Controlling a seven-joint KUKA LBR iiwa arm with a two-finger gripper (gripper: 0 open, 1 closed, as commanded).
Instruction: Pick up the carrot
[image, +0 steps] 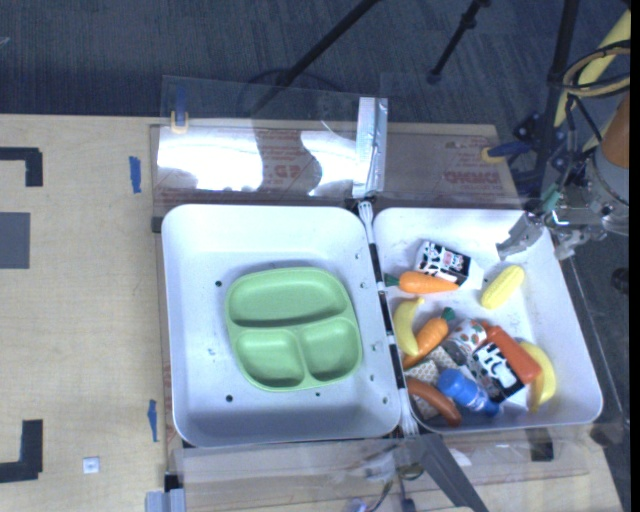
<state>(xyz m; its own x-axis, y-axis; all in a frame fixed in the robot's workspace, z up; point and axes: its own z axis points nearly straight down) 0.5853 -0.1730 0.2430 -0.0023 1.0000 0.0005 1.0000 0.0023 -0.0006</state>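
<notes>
Your gripper (522, 238) sits at the back right edge of the right bin (585, 350), above its rim, and nothing is between its fingers; how wide they stand you cannot tell from this view. Take the black-and-white carton (442, 262) as your landmark. One carrot (428, 284) lies just in front of it, touching or nearly so, pointing toward the divider between the bins. A second carrot (432, 332) lies further forward of the carton, tilted, leaning on a banana (404, 333) and crowded by the pile of toys in front. The main risk, in my judgement, is a mixed grasp: coming down on the nearer carrot, a finger could land on the carton and push it or clamp both. The second carrot is worse, since its neighbours leave little room for fingers and it may roll off the banana. A yellow lemon-like piece (502, 286) lies to the right of the carton, on the likely path from the gripper, and could be knocked. The green divided plate (293, 325) in the left bin is well clear.
</notes>
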